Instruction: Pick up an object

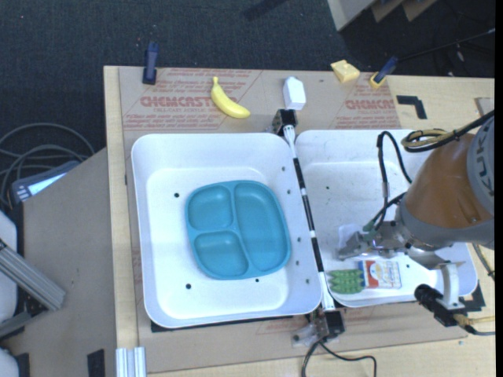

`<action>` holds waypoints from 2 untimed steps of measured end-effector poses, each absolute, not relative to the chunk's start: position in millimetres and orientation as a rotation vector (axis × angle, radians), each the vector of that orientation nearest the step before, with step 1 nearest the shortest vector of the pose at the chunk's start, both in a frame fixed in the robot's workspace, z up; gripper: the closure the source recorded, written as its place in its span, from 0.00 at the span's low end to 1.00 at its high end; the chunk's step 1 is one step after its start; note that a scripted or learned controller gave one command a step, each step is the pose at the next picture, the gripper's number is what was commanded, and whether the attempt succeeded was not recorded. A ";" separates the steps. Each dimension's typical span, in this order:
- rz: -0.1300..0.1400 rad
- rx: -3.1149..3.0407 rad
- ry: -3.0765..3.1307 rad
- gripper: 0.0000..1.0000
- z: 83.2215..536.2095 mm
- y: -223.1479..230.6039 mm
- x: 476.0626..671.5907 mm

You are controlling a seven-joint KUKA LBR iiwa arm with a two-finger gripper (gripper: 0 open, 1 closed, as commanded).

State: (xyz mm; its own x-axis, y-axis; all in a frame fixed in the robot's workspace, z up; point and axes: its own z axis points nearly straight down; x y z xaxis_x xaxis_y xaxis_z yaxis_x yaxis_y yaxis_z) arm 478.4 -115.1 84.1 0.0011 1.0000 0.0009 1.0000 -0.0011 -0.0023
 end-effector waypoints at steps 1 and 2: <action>-0.001 -2.223 -2.223 0.00 126.9 -158.7 535.2; 0.001 -2.219 -2.221 0.00 95.5 -99.0 522.2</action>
